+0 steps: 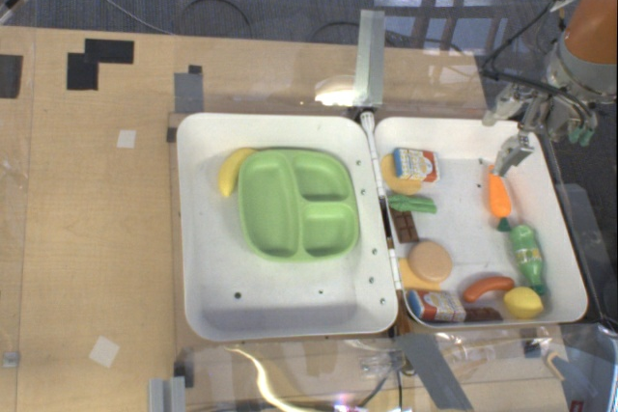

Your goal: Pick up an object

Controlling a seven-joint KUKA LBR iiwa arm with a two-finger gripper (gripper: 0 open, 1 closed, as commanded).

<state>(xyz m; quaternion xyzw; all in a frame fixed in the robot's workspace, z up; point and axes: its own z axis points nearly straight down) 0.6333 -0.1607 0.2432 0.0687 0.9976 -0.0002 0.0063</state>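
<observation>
My gripper (512,152) hangs over the back right part of the right bin (463,145), just above the top end of an orange carrot (498,196). Nothing shows as held in it. Along the bin's right side lie a green bottle (526,251), a yellow lemon (522,302) and a red sausage (488,288). On its left side are a small carton (417,166), a green pea pod (413,204), a chocolate bar (406,227), a round tan bun (430,260) and another carton (439,306).
The left bin (222,294) holds a green divided plate (297,203) with a banana (230,171) at its back left edge. A metal post (370,53) stands behind the divide between the bins. Cables hang by the arm's orange band (594,14).
</observation>
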